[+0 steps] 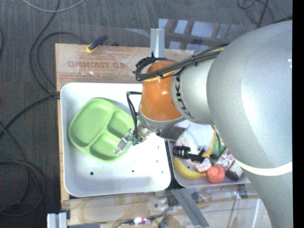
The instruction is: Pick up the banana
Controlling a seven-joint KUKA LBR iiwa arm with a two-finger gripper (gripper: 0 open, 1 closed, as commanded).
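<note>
Banana, yellow and curved [185, 171], is lying in the right white bin [175, 180], near its front. From the left, I am seeing a green divided plastic plate [97, 127] in the left white bin [71, 184]. The gripper [124, 144] is hanging over the plate's right edge, its width unreadable to me, with the grey arm [247, 89] bending down above it.

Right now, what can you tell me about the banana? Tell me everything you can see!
The yellow curved banana looks smooth, like real peel or plastic. It lies flat in the right-hand shallow white bin, near the front left corner. A small red-and-white packet overlaps its right part, beside a round red ball. The gripper is over the other bin, not touching it.
</note>
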